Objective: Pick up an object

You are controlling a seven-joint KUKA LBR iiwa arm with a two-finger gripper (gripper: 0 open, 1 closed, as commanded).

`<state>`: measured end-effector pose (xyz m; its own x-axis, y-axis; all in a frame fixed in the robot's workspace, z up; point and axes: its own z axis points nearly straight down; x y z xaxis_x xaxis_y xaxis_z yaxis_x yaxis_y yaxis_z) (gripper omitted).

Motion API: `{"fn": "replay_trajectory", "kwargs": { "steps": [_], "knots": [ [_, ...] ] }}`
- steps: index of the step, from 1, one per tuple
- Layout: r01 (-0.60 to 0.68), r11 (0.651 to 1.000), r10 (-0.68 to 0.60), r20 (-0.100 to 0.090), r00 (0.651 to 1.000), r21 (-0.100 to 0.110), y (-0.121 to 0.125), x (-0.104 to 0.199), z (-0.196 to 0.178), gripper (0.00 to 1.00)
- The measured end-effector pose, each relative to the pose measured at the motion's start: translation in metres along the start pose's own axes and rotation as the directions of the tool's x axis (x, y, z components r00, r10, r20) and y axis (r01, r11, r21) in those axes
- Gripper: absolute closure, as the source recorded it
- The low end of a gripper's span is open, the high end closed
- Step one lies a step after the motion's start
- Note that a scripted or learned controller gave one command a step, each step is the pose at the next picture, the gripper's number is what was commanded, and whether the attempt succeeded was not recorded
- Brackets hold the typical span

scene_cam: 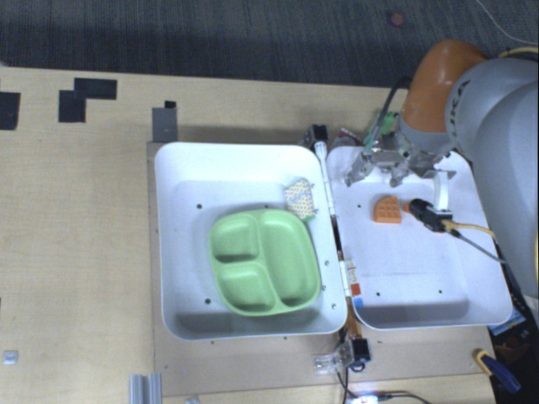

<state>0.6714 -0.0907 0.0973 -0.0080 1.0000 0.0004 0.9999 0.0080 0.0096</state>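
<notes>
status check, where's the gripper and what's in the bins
Gripper over far edge of right bin, nothing seen between fingers. Orange block just below it, untouched. Green divided plate and patterned piece in left bin.

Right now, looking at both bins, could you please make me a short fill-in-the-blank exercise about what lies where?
1. The green divided plate lies in the ____ bin.
2. The small orange object lies in the ____ bin.
3. The plate has ____ compartments.
4. The arm's hand hangs over the right bin's ____ edge.

Missing words: left; right; three; far
</notes>
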Motion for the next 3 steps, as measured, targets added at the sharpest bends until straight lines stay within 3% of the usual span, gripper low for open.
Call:
{"fn": "replay_trajectory", "kwargs": {
  "steps": [1,2,3],
  "knots": [
    [0.002,1.0,-0.002,0.0,1.0,-0.005,0.002,0.001,-0.012,1.0],
    [0.002,1.0,-0.002,-0.001,1.0,-0.005,0.002,0.001,-0.011,0.0],
    [-0.002,1.0,0.002,0.0,1.0,0.007,-0.002,0.007,0.012,0.0]
  ]
}}
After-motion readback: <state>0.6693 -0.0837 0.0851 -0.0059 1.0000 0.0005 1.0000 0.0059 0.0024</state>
